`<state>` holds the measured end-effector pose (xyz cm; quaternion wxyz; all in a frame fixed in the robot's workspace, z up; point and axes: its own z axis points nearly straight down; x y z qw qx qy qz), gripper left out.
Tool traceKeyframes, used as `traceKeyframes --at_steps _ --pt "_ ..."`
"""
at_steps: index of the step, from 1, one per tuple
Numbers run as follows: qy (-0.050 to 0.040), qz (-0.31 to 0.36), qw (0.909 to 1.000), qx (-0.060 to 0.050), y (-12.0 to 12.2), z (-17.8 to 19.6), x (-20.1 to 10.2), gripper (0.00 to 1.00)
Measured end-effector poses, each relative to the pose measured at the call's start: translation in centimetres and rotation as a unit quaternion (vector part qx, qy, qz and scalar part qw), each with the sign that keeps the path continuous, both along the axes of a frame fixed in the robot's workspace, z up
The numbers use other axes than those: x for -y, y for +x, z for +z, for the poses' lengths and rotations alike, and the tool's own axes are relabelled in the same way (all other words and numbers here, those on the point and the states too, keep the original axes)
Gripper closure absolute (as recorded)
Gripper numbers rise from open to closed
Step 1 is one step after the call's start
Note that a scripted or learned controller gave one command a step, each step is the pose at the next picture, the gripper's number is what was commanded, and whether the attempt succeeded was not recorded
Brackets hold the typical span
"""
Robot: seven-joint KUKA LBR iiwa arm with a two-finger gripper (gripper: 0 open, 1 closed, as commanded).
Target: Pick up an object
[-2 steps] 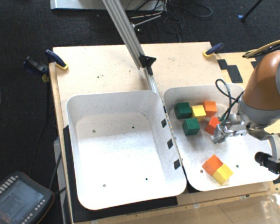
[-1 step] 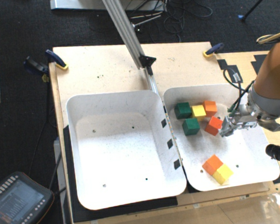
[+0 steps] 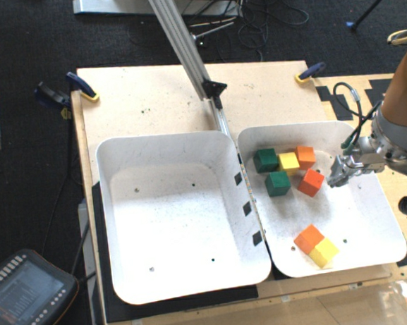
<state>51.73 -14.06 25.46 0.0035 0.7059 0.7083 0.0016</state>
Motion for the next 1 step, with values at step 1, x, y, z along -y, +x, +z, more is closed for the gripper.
traceKeyframes --at_steps 1 --pt "0.0017 0.002 1.0 -0.002 2.13 0.27 -5.09 1.0"
